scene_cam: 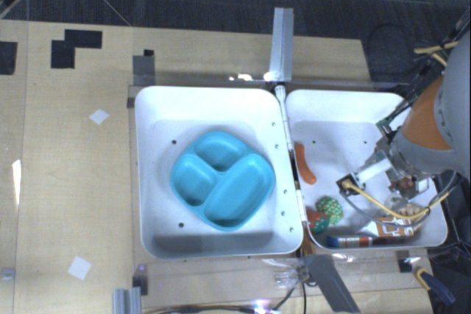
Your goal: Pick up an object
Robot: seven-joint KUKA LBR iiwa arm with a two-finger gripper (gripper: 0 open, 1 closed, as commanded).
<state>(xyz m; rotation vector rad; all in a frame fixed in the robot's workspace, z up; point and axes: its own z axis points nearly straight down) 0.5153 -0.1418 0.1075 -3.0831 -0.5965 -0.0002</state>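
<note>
Marker [347, 240] at right bin [331, 108] near wall, below-left of pincer [402, 190]

Fixed overhead camera, slanted down, both bins [213, 103] framed

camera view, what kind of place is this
Most likely a robotics lab set up for picking trials: a robot arm reaches over the right bin, which sits beside the left bin on a wooden bench.

The left bin [158, 121] and the right bin [335, 114] are white. The divided plate [223, 179] is plain light blue. The sausage [305, 164] is orange, the ball [331, 208] speckled green, and the arm [430, 125] grey with an orange band.
</note>
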